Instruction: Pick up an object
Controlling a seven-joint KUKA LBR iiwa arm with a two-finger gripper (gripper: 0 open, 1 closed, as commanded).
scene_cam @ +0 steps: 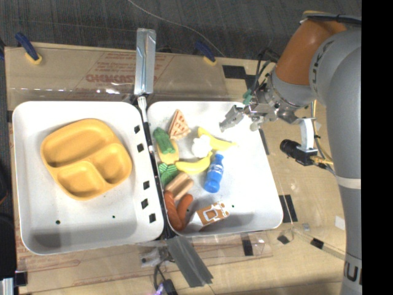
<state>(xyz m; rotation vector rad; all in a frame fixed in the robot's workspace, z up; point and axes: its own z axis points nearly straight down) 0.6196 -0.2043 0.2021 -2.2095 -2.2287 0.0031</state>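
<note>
Approach step, nothing held. Gripper [234, 118] hovered over right bin [270, 189], far right part; finger state impossible to tell. Toys clustered at bin's left; nearest, banana [216, 139], called for leftward descent.

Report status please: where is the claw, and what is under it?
Claw above right bin, upper part, nothing held. Toys heaped left of it: banana, blue bottle. Path clear.

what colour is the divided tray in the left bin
Yellow-orange. The tray lies in the left bin, plain in the camera view.
</note>
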